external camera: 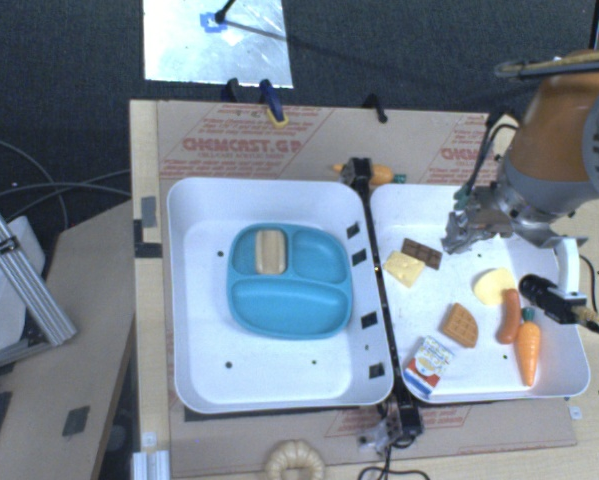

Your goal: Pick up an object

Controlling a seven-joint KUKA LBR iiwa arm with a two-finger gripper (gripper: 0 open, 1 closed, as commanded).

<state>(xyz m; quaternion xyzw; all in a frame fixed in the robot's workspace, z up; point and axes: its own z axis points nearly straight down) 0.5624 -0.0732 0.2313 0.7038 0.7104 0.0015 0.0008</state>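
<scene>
Metal two-finger gripper (459,236), grip state unclear, hovers at three o'clock of a thin, rigid, light brown chocolate-bar piece (421,253), best pinched across its narrow edges.

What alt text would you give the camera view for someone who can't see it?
A gripper hovers over the right bin above a chocolate piece, cheese, waffle, carrot and carton. The left bin holds a blue plate with bread.

Robotics lab: bins (194,298), cables (39,193), aluminium framing (14,278).
</scene>
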